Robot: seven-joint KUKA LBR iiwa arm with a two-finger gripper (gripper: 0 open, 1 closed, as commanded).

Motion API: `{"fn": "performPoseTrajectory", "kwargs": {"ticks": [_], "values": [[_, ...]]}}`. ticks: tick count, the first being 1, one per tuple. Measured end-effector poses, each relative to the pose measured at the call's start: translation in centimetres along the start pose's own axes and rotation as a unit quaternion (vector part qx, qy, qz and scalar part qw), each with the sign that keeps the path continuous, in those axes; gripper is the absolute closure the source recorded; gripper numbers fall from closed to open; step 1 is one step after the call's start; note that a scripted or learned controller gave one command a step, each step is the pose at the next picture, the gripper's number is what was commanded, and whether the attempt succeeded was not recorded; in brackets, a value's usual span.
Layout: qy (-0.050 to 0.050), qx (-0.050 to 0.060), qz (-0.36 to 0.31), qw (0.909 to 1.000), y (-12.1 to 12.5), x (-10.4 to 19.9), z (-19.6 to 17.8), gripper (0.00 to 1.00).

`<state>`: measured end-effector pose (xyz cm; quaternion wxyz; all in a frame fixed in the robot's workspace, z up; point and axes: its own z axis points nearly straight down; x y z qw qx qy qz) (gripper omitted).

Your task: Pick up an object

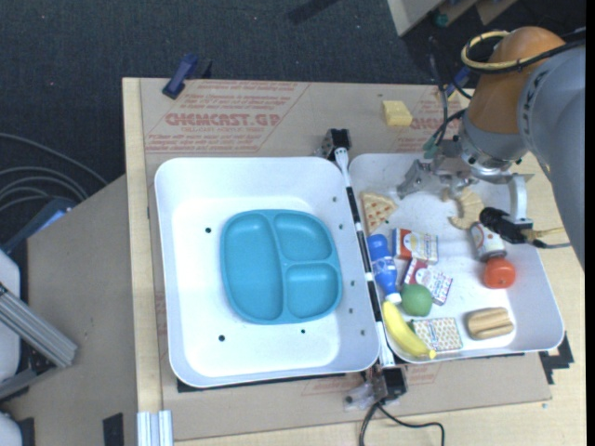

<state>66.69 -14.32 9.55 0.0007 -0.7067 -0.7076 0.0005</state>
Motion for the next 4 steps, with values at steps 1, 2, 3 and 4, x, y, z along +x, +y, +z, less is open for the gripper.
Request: {"fn": "performPoseTrajectory", "kwargs": {"ticks": [1,2,3,4], "values": [[0.0,0.0,0.0,1.0,0.0,1.9,1.1,0.0],[-0.001,-0.001,0.001,1.0,0.0,-4.4,1.0,0.0],[-0.001,-0.003,0.001,1.0,0.1,-4.4,-0.1,1.0],[-0.001,-0.003,0.001,1.0,0.0,-4.4,0.0,0.0]]}}
